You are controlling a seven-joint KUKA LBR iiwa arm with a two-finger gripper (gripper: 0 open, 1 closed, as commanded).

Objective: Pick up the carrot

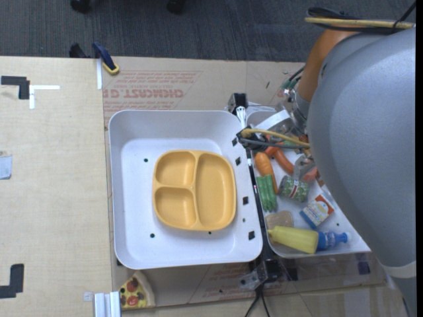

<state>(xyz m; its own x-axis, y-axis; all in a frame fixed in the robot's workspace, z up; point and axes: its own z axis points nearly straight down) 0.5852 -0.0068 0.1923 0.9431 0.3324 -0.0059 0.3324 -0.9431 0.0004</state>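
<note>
Right bin (344, 243): far and right parts hidden behind arm (370, 144). Arm: cut off at right edge. Gripper: hidden behind arm's bulk; state untellable. Carrot (264, 164): upper end under cables. Small carton (316, 211): label illegible.

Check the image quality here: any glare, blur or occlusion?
Camera view: light is even and soft, with no harsh glare on the left bin; the yellow plate and carrot are sharp; the arm looms large and slightly blurred, covering much of the right bin.
</note>
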